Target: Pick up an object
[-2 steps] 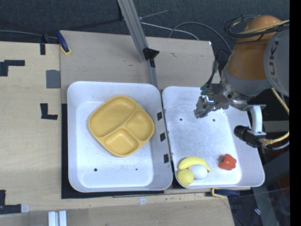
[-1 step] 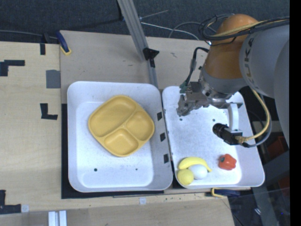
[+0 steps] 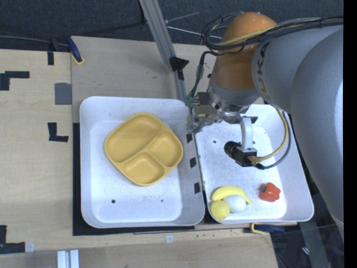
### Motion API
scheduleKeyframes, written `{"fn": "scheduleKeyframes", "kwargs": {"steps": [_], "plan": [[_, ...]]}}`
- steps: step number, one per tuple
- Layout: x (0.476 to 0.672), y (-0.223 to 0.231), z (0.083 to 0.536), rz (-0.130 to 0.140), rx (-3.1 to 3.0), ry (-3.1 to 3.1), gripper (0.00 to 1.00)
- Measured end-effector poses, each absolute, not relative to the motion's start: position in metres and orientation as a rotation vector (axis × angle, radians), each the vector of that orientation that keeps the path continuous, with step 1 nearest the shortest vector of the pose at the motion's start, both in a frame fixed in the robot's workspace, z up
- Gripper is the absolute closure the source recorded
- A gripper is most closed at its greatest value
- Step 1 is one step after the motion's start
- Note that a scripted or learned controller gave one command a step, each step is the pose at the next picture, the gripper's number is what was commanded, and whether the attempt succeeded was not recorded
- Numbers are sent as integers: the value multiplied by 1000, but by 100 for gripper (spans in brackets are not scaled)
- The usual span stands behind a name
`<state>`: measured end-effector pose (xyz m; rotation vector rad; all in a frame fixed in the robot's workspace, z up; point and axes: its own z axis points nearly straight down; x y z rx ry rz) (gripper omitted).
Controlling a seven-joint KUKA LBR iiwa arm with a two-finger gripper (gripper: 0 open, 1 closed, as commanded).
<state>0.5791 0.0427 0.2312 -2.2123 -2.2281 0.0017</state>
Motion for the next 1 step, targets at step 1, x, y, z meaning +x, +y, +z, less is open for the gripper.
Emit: {"fn": "scheduleKeyframes", "kwargs": {"steps": [1], "plan": [[588, 98, 219, 2, -2212, -2228, 100]]}}
